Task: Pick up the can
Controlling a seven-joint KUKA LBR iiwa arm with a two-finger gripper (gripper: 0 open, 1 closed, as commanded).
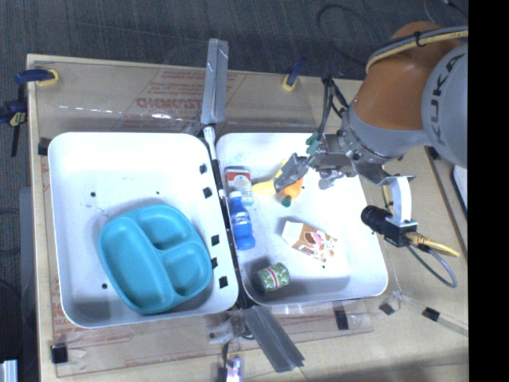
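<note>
The fingers [291,175] hang over the upper part of the right bin [362,273], just beside a yellow-orange toy [288,186] that lies partly under them; I cannot tell if they are spread or pressed together. The can [273,276] lies on its side well apart from the fingers, toward the near edge of the same bin, and nothing touches it. Between the fingers and the can there is a small carton [308,239], and to their left a blue bottle [240,213] lies along the bin wall. In my judgement the task is only at the beginning: the approach, the grasp and the lift are all left.
</note>
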